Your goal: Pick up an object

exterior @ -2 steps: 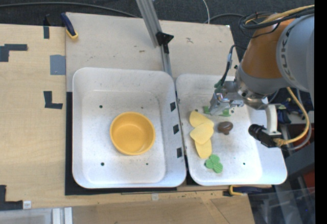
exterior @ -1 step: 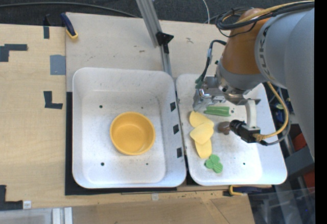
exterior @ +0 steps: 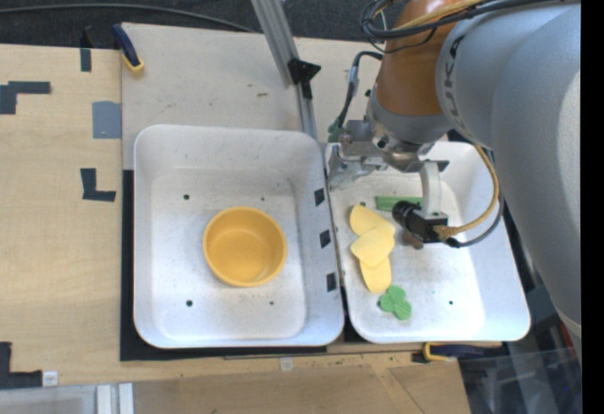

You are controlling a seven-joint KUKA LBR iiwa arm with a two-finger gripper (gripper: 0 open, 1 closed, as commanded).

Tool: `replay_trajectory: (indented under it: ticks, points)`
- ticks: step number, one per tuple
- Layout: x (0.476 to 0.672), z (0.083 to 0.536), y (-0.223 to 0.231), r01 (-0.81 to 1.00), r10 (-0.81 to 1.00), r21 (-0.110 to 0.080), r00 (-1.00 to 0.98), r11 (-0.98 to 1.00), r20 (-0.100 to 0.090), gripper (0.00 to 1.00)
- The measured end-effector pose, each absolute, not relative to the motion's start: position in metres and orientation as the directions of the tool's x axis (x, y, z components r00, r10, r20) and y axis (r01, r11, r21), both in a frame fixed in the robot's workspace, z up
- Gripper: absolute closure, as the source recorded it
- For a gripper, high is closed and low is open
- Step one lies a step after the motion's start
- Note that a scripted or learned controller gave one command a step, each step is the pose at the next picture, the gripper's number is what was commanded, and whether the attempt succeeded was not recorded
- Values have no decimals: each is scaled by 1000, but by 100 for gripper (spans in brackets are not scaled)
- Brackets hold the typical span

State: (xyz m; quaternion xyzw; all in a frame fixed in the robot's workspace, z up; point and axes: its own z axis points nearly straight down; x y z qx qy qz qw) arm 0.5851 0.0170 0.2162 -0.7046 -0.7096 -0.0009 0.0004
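My gripper (exterior: 363, 160) hangs below the orange wrist band, over the far left corner of the right bin (exterior: 491, 318). The wrist hides most of it. Just in front of it lie yellow flat pieces (exterior: 371, 244), stacked and overlapping. A small green leafy piece (exterior: 396, 305) lies nearer the bin's front. A thin green strip (exterior: 396, 205) lies under the wrist's edge. A yellow bowl (exterior: 244, 246) stands upright in the middle of the left bin (exterior: 160, 157). I see nothing held in the gripper.
A black fitting (exterior: 413, 222) on a yellow cable hangs from the arm over the right bin. A slanted metal pole (exterior: 274, 16) rises behind the bins' shared wall. The grey arm covers the right side of the bench.
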Motion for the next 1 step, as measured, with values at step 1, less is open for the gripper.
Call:
replay_trajectory:
  ticks: [1]
  points:
    - [600, 229, 71, 1000, 1000, 0, -8, 8, 2, 100]
